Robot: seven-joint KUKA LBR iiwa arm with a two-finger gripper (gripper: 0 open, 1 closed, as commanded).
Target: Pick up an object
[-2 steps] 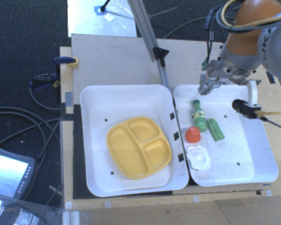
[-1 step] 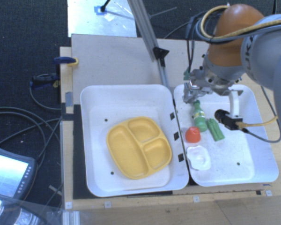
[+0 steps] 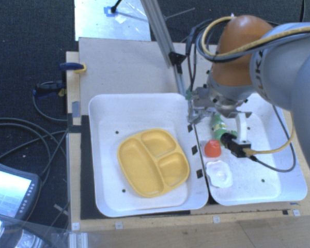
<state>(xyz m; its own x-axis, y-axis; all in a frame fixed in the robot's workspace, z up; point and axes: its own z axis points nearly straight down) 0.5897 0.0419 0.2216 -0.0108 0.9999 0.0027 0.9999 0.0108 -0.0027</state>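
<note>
One yellow tray (image 3: 153, 162), two bins (image 3: 106, 138).

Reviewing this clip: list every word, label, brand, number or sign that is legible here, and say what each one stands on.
No text reads clearly.
Arm: dark letters on the grey casing at its left edge, cut off and too blurred to quote.
Handheld screen at lower left: lit, contents too small to read.
Green bottle under the wrist: no readable label.
Yellow tray, orange cap: unmarked.
</note>
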